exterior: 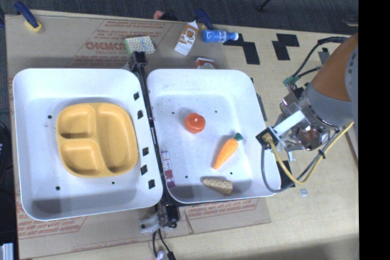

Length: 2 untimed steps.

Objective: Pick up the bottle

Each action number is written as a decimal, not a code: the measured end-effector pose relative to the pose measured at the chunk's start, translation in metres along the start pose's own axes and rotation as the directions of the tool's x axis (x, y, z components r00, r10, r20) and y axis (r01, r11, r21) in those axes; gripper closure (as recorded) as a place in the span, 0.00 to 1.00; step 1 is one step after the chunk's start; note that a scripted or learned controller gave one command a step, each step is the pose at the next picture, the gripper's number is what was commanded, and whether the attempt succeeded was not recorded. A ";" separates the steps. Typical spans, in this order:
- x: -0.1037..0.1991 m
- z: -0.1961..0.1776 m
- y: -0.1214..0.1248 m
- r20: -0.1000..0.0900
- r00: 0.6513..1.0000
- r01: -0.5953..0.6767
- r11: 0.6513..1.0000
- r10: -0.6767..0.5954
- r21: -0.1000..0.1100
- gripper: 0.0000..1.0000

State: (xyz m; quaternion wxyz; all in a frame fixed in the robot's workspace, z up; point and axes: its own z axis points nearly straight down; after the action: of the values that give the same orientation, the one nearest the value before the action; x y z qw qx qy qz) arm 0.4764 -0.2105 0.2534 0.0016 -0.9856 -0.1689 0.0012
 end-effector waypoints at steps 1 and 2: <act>0.000 -0.010 0.000 0.000 0.998 0.070 0.998 -0.070 -0.001 1.00; 0.000 -0.020 0.000 0.001 0.997 0.077 0.997 -0.077 0.002 1.00</act>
State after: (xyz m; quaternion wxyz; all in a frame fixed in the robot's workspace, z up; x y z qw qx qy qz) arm 0.4767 -0.2102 0.2733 0.0022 -0.9784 -0.2066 0.0017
